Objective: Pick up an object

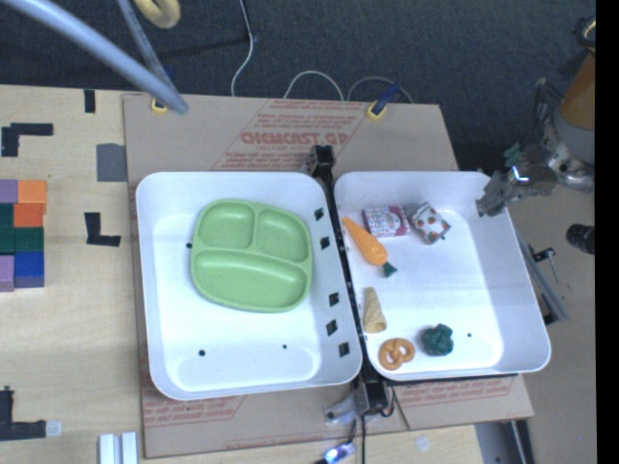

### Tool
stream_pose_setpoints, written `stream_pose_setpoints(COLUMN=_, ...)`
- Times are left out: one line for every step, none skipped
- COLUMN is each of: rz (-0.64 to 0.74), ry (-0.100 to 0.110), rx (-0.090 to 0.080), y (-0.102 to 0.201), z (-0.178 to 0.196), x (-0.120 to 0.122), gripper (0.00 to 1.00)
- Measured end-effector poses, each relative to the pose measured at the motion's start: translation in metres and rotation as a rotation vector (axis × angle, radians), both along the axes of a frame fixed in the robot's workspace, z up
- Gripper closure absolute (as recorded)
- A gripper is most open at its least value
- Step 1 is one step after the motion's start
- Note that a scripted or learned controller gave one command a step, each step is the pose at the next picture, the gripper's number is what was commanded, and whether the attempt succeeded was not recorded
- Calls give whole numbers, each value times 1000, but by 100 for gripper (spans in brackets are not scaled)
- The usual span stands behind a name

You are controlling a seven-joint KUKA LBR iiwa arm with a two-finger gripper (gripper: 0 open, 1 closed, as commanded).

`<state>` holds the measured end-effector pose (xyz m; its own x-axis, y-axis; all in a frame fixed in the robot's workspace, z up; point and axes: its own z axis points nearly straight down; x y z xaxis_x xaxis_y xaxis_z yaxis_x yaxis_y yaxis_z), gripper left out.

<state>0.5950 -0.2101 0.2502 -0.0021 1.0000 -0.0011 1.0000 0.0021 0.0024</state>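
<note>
Currently gripper (495, 197) over right bin's far-right rim, carrot (367, 243) well apart.

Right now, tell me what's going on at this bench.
A robot arm reaches in from the right, its hand over the far right rim of the right bin, holding nothing. That bin holds a carrot, a pretzel, a green toy and other small toys. The left bin holds a green plate. Nothing has been picked up.
</note>
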Motion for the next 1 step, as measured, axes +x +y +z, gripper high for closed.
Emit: stream_pose_setpoints(rz=3, ry=4, rx=1, y=54, z=-11, x=4, gripper=100)
